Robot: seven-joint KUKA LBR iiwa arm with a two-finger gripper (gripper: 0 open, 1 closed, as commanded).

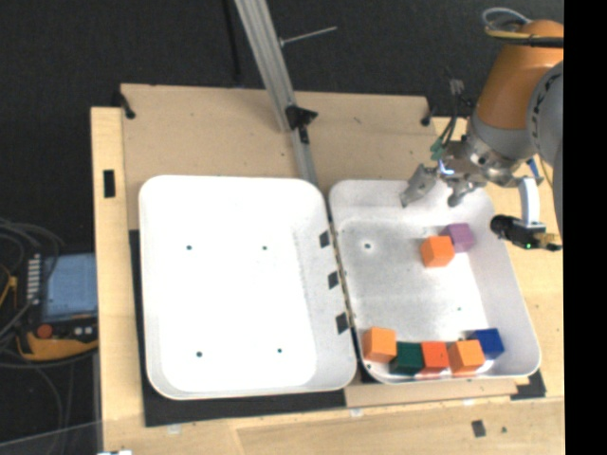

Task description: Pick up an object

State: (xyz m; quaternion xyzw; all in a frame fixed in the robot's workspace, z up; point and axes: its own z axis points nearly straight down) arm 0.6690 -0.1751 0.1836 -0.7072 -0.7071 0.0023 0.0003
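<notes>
My gripper (436,192) hangs over the far edge of the right bin (398,292), its two grey fingers spread apart with nothing between them. An orange cube (437,251) and a small purple block (460,236) lie just in front of it, touching or nearly so. Along the bin's near wall sit an orange cube (380,343), a dark green block (409,356), two more orange blocks (435,354) (466,354) and a blue block (487,342).
The left bin (232,282) lies beside the right one, joined by black clips. A slanted metal rail (275,74) rises behind the bins. Cables and a blue device (66,287) lie off the bench at left.
</notes>
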